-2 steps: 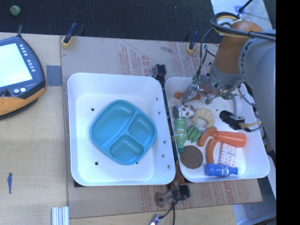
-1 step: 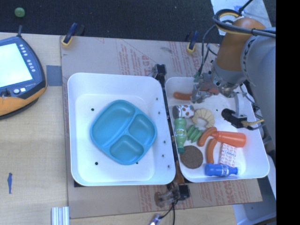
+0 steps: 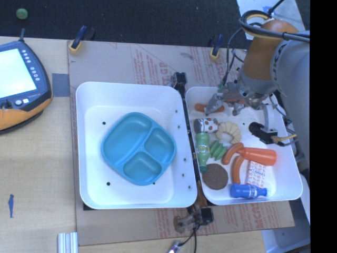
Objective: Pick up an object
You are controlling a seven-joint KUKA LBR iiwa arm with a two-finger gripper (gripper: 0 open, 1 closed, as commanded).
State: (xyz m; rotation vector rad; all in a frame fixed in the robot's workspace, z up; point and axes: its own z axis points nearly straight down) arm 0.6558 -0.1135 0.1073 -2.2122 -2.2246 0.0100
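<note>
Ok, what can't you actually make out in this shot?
- Gripper: too small in the camera view to tell how it stands or whether it holds anything.
- Orange item by it: partly covered by the gripper, so its shape is unclear.
- Carton: print too small to read.

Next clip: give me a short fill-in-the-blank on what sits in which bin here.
1. The blue divided plate lies in the ____ bin.
2. The gripper hovers over the ____ bin.
3. The bottle at that bin's near edge is ____ in colour.
4. The round brown disc lies just below the ____ bottle.

Missing words: left; right; blue; green
</note>
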